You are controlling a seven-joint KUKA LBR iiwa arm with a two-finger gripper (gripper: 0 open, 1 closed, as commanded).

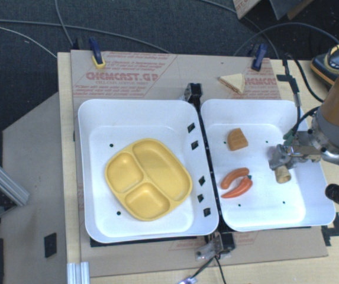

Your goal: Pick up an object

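Tan lump (283, 174) lies on the right bin (258, 215) floor, just under the claw (280, 160); cannot tell the claw's state; nothing lifted yet, pick-up not done; carrots (236, 182) nearby untouched.

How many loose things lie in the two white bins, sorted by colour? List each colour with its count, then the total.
Yellow: 1, the divided tray
Brown: 1, the bread-like chunk
Orange-red: 2, the sausage and the chilli pepper
Tan: 1, the small piece by the gripper
Total: 5
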